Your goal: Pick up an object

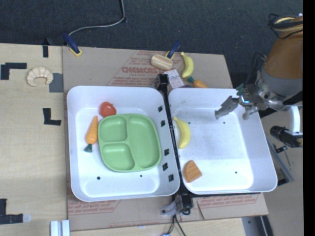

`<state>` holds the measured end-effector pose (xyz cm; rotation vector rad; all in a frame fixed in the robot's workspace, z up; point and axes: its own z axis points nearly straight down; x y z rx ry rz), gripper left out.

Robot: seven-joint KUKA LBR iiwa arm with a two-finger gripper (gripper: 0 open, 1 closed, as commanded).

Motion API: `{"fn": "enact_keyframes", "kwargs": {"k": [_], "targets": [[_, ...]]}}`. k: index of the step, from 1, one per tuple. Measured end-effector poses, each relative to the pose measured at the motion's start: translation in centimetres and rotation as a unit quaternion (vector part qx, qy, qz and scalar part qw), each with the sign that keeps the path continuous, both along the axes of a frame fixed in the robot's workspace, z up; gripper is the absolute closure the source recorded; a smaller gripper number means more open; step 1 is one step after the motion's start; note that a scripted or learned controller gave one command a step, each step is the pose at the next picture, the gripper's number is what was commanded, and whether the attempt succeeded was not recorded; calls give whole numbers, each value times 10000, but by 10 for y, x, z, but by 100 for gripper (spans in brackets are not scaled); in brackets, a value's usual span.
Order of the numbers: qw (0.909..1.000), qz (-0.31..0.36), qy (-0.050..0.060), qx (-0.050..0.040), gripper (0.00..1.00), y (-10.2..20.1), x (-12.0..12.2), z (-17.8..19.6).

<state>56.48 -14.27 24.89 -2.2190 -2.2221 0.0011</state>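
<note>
I see the gripper (231, 107) hovering over the right bin's (256, 181) upper area, its fingers (222, 111) parted and gripping nothing. The nearest candidates, a banana (183, 132) and an orange wedge (192, 171), lie along that bin's left side, well apart from it.

A curved yellow plastic banana (183, 133) lies flat against the right bin's left wall; a small orange ridged wedge-shaped piece (192, 171) rests near that bin's front-left corner.

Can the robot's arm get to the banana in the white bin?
Probably yes. The banana lies uncovered at the left side of the right bin, and the end effector hangs over that same bin with nothing between them.
</note>
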Motion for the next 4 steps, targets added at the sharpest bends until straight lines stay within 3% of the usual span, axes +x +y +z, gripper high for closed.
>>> {"fn": "enact_keyframes", "kwargs": {"k": [1, 2, 3, 4], "targets": [[10000, 3, 8, 2, 0, 42, 15, -91], [10000, -1, -17, -4, 0, 49, 38, -163], [10000, 1, -25, -6, 0, 47, 78, -163], [10000, 0, -24, -13, 0, 42, 65, -163]]}}
